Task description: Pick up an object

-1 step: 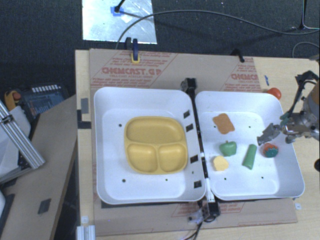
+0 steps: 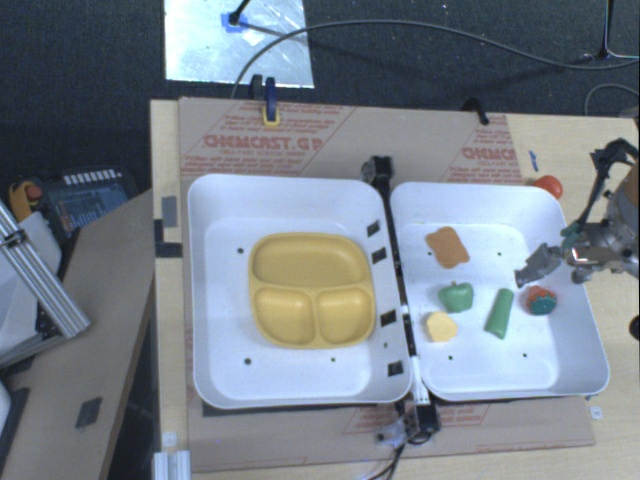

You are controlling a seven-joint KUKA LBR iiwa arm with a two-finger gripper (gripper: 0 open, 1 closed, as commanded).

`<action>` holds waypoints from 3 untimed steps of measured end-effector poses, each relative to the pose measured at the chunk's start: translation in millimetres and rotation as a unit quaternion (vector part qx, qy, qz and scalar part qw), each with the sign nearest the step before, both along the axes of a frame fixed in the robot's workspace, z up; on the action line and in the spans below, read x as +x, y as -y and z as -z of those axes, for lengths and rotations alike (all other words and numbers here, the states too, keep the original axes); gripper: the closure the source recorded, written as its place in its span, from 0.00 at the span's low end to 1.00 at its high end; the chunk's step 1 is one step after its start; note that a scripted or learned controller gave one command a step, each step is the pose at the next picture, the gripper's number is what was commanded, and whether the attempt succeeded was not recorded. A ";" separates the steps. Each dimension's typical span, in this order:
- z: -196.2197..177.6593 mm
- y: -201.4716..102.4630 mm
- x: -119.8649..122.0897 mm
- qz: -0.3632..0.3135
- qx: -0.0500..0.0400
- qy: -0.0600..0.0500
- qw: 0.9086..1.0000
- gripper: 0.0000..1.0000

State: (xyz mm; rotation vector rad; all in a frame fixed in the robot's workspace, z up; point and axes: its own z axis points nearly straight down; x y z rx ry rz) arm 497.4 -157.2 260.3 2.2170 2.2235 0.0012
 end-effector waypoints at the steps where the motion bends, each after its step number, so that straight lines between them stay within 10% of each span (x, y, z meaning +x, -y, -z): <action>1: 54.3 9.2 4.2 0.001 0.001 -0.002 1.000 0.00; 3: 156.2 16.7 -11.0 0.001 0.001 -0.002 1.000 0.00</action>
